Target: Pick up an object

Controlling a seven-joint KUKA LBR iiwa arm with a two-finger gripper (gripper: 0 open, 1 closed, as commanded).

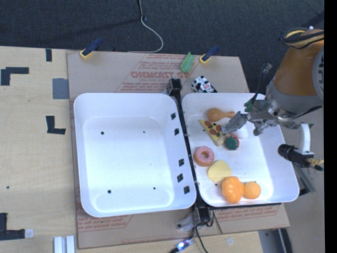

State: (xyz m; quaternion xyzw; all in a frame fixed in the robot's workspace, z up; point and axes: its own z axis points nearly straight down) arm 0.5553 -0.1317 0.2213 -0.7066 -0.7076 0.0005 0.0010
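Observation:
The right bin [274, 157] holds several toy foods: a pizza slice [211, 130], a chicken drumstick [219, 113], a green and red round piece [231, 142], a pink donut [204, 155], a pale yellow piece [219, 170], and two orange fruits [231, 189] [252, 190]. My gripper [233, 124] reaches in from the right and hovers low over the spot between the drumstick, the pizza slice and the green piece. Nothing shows held between its fingers.
The left bin [84, 141] lies beside the right one, split by a black-clipped divider [181, 141]. A small black-and-white cow toy [202, 84] and a green clamp [187, 62] sit on the cardboard behind the bins. A cable [152, 36] hangs at the back.

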